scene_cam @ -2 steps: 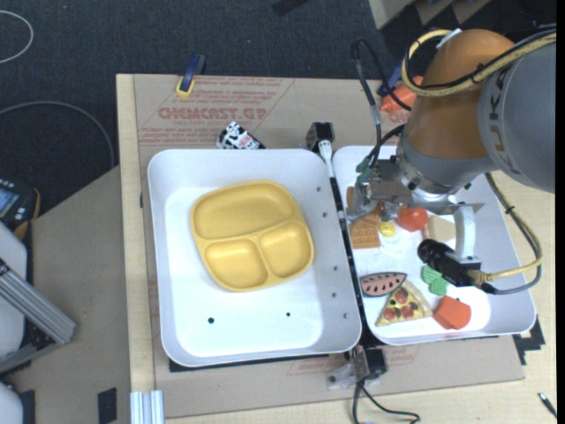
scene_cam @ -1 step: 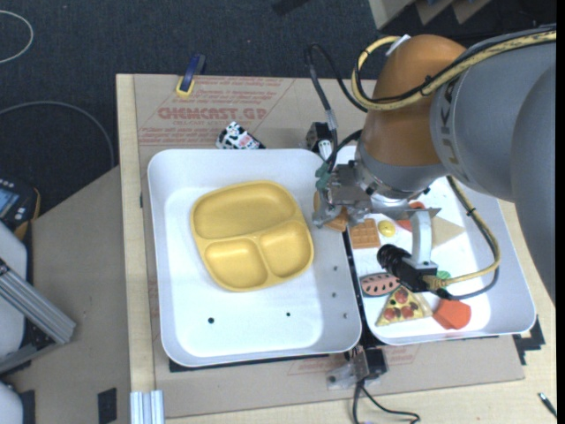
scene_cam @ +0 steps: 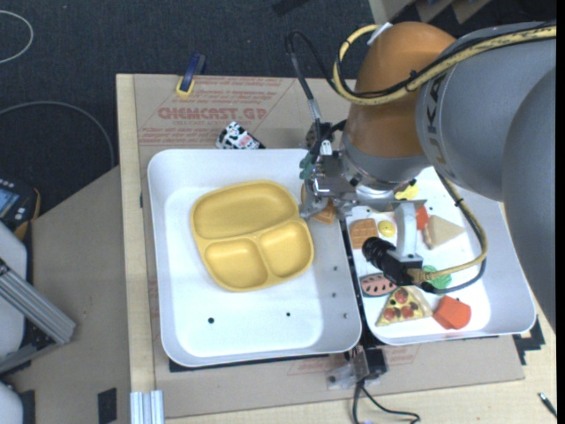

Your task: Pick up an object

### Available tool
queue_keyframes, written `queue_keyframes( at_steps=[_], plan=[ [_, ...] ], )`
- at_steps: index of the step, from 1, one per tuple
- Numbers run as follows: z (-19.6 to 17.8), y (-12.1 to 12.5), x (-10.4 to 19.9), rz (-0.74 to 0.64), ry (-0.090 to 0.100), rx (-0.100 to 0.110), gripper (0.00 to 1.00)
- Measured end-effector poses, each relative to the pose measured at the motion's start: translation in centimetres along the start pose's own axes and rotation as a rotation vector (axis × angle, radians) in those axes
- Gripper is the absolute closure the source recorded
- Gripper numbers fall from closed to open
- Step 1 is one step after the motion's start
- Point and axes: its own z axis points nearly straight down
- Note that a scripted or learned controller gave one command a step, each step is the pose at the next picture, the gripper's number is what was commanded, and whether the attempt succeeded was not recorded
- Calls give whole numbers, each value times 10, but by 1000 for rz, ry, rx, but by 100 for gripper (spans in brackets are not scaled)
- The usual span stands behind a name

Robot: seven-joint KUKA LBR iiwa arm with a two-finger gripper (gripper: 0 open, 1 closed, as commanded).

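Arm (scene_cam: 459,87) – upper right, reaching to frame centre | gripper (scene_cam: 320,203) – low over the bins' shared edge, grip state unclear | yellow tray (scene_cam: 252,234) – left bin (scene_cam: 256,325) | toy food – right bin (scene_cam: 503,299)

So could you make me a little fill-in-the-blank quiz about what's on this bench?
1. The divided plate in the left bin is coloured ____.
2. That plate has ____ compartments.
3. The pizza slice lies in the ____ bin.
4. The band above the arm's wrist is coloured ____.

Missing words: yellow; three; right; orange
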Motion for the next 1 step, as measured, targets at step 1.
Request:
queue_keyframes(
  at_steps=[1],
  plan=[
    [15,-2,-14,6,-2,7,100]
  ],
)
